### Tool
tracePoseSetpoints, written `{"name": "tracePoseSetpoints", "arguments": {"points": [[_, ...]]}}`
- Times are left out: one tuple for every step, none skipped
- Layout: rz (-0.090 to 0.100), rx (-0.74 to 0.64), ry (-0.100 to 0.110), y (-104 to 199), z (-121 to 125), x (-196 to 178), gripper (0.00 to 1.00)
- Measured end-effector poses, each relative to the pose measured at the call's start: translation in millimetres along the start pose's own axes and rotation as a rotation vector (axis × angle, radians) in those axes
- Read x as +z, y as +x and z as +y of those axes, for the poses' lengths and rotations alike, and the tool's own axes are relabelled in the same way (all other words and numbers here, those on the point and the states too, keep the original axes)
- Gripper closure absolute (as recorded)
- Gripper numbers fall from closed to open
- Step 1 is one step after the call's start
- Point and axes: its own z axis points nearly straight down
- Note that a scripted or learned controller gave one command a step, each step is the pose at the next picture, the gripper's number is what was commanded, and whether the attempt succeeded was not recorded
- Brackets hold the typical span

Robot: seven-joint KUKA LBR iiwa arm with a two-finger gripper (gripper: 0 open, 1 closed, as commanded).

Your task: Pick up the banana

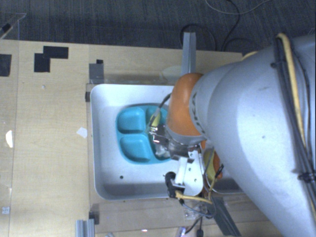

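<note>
Camera view, bench seen from above at a slant.

1. Left bin (101, 147): shallow, white, with rounded corners. Its left wall and near-left floor are left open. Its right part is covered by the arm.
2. Blue tray (132, 132): divided into compartments and laid on the floor of the left bin, nearer its far wall. Its right edge is hidden under the wrist. Bare white floor is seen all along its left and near sides.
3. Arm (256, 127): grey and very large in the frame, entered from the right. The orange band (180, 110) is placed over the right end of the blue tray.
4. Gripper (157, 135): found over the right edge of the blue tray. Whether it is wide or narrow cannot be told, and nothing is seen to be held.
5. Banana: not surely made out. A yellow shape (216, 169) is glimpsed under the arm, right of the wrist and near the bin's right edge. It is mostly hidden.
6. Bench (44, 157): pale wood, marked at far left with plain black patches (50, 57) on which no lettering can be read.
7. Cable (232, 4): looped on the dark floor beyond the bench.
</note>
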Motion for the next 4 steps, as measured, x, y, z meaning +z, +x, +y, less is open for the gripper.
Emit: {"name": "tracePoseSetpoints", "arguments": {"points": [[0.002, 0.0, -0.009, 0, 3, -2, 0.0], [0.014, -0.125, -0.032, 8, 67, 7, 0.0], [0.0, -0.085, -0.003, -1, 130, -77, 0.0], [0.0, -0.042, -0.002, 3, 145, -76, 0.0]]}}
